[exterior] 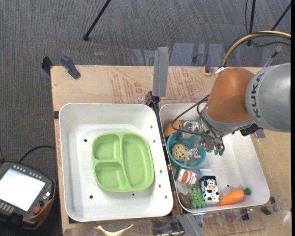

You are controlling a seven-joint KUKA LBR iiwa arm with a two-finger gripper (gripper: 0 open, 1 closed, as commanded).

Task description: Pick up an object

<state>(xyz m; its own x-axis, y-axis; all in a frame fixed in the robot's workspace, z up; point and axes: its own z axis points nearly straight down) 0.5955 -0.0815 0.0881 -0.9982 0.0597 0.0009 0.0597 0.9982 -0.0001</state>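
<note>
- Tabletop (108, 85) of brown board carries two shallow white bins side by side.
- Left bin (73, 122): a light green divided plate (122, 161) lies flat near its middle, three compartments.
- Right bin (245, 166) holds the clutter. A teal bowl (185, 152) with a speckled cookie (179, 153) in it sits by the bin's left wall.
- Just near of the bowl: a small red-and-white container (187, 177) lying on its side. Further toward the near edge, a black-and-white cow-pattern carton (209, 189), a green toy block (196, 198) and a carrot (231, 196) with green top, pointing left.
- An orange object (170, 130) shows partly at the far left of the bowl; kind unclear.
- Arm (255, 100) reaches in from the right, grey with orange band, wrist over the right bin.
- Gripper (206, 142) hangs above the bowl's right rim; cannot tell how the jaws stand, nor whether anything is in them.
</note>
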